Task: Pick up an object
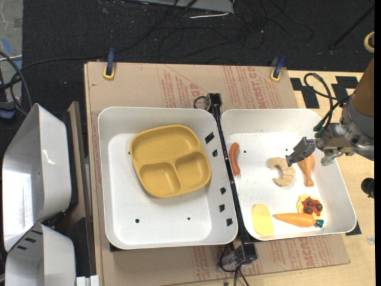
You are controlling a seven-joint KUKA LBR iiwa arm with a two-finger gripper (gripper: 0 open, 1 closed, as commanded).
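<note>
The right bin holds several toy foods: a red sausage, a tan curled piece, an orange drumstick, a pale yellow oval, a carrot and a small yellow piece with red berries. My gripper reaches in from the right and hovers low over the bin, just above the drumstick's top end and right of the tan piece. Nothing shows in its grasp.
The left bin holds a yellow divided plate. A black divider strip runs between the two bins. Cables lie near the right bin's far corner. White containers stand at the left of the bench.
</note>
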